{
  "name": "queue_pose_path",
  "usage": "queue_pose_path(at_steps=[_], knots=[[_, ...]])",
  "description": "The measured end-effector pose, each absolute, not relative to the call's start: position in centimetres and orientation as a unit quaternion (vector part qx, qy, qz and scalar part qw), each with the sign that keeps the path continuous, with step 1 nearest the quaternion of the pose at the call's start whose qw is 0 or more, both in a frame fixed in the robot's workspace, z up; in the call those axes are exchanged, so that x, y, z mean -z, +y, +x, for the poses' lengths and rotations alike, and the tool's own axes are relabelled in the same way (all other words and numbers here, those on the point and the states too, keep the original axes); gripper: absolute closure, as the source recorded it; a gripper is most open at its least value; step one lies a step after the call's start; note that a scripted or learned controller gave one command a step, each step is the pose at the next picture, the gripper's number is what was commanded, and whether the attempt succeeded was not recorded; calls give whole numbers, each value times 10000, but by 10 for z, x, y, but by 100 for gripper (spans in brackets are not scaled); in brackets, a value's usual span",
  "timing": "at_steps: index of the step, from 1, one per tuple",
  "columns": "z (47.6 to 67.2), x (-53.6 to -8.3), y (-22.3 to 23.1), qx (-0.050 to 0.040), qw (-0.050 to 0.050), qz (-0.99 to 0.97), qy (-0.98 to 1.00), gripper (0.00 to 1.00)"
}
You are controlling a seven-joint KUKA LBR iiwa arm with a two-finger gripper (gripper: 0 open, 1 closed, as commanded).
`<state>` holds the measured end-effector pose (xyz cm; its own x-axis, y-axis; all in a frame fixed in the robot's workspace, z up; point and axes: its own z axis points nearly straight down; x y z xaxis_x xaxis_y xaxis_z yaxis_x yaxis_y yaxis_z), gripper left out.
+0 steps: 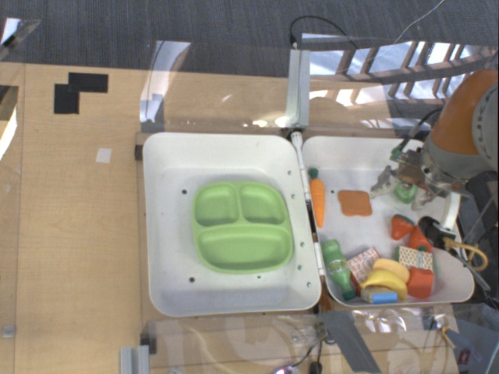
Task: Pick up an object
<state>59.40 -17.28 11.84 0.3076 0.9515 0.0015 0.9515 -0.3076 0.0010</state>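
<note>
The gripper [406,184] hung over the upper right part of the right bin [351,156], its grey fingers [383,182] spread apart around a small green object [405,192]. Whether the fingers actually pressed on that green object could not be told; it sat between them, partly hidden by the wrist hardware.

Taking the orange slice [355,202] as the landmark: the green object lay to its right, a little higher, well apart from it. It looked roundish, so no long axis or pointing direction could be made out.

The carrot [316,199] lay left of the slice against the bin's left wall, its long axis running up and down the view, its green top toward the far end. A green bottle [336,262] lay below and left of the slice, lengthwise along the same wall. A banana [387,276] lay below and right of it, long axis roughly left to right, and a red pepper [401,227] sat just right and slightly below.

The left bin [164,209], well left of the slice, held a green divided plate [242,226].
</note>
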Motion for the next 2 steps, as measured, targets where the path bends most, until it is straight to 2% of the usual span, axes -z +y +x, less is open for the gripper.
queue_pose_path(at_steps=[1,2], knots=[[566,-93,-104,73,-68,-7869,-6170,0],[614,-93,-94,80,-71,-7930,-6091,0]])
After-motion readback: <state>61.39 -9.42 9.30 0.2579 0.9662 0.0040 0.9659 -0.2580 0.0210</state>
